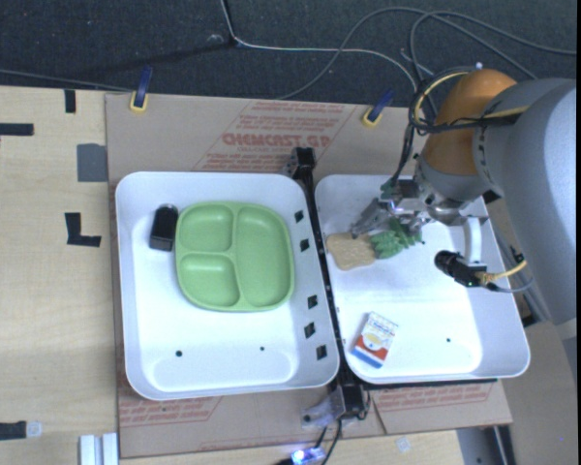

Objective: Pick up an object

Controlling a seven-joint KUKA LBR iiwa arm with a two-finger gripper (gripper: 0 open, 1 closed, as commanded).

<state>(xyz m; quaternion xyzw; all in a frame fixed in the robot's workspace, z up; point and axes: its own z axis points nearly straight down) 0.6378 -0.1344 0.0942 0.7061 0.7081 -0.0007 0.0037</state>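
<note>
Two things lie under the end effector point(395, 223) in the right bin point(484, 352): a green toy point(393, 243) and, touching it on its left, a tan piece point(350, 252). We take the green toy as the likely target. It looks leafy and ragged at the edge, bright green, small, perhaps a play vegetable; we judge it light and somewhat soft or rubbery, not fragile, and liable to slide on the smooth white floor of the bin if nudged from one side. A hold across its narrow middle seems best to us, with the fingers straddling it so the tan piece is not dragged along. The tan piece is flat, rounded, pale brown, and lies close to the bin's left wall.

We see the end effector low over the green toy, at or near contact, but we cannot tell whether it is spread or clenched, nor whether anything sits in it.

Nearer the front of the same bin, well apart from these, lies a small card box point(375, 339), white with orange and a blue edge. The left bin point(140, 347) holds a green divided plate point(235, 257) and, just beside it on the left, a black block point(163, 228). Both bins rest on a brown board point(261, 134) on the bench point(39, 298).
</note>
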